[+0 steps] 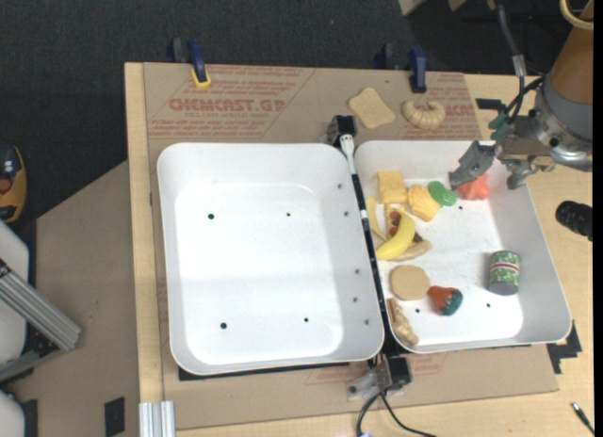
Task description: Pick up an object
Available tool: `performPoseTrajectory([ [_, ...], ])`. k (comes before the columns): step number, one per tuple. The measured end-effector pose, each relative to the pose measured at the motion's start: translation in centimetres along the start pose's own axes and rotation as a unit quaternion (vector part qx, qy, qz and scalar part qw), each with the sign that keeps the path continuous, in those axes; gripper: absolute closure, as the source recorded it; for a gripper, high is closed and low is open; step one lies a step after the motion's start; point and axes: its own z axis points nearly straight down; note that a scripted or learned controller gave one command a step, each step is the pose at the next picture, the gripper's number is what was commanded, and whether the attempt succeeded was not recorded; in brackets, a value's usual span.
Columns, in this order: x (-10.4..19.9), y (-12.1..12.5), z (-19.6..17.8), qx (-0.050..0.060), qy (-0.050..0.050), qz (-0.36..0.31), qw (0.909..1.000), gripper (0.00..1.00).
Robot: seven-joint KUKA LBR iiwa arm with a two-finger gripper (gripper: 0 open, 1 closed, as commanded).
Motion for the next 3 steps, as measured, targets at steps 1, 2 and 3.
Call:
performPoseTrajectory([
  [1,2.3,-0.7,20.6,0.003,0.001,0.000,1.0000,0.00],
  [2,2.1,-0.6,19.0,-0.001,0.000,0.001,1.0000,1.00],
  [3,8.5,1.4,9.4,-0.005,0.001,-0.003,1.0000,1.00],
])
